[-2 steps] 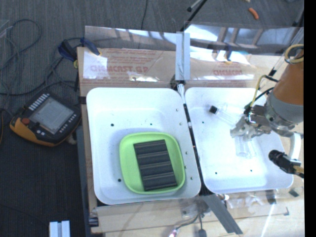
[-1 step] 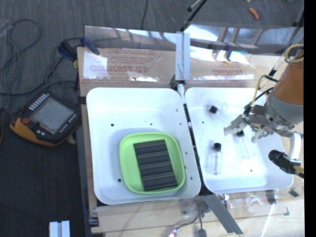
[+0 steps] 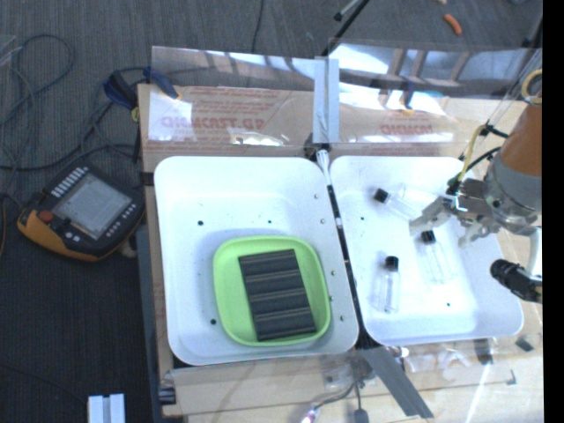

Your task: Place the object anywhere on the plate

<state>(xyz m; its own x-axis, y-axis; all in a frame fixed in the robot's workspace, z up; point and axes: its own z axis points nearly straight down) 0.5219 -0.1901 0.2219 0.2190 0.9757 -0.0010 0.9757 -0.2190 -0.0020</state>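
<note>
Nearest the camera sits the lime-green square plate [image 3: 227, 263] in the left white bin [image 3: 176, 201], and on it lies a dark grey ribbed rectangular block [image 3: 278, 294], covering most of the plate's middle. Over to the right of that plate, across the divider, we have the right white bin [image 3: 467, 320] with three small clear plastic vials with black caps scattered on its floor. One clear vial [image 3: 386, 282] lies closest to the plate, cap pointing away from the camera. A second clear vial [image 3: 434, 252] lies further right of the plate, and a third clear vial [image 3: 392, 199] rests toward the bin's far side. And there's the grey arm with its orange band [image 3: 522, 161], reaching in over the right bin's far-right edge, well apart from the plate. Its gripper [image 3: 454, 218] hangs just above the second vial, metal fingers [image 3: 432, 213] spread apart, nothing between them. All three vials lie on the bin floor, none on the plate.
</note>
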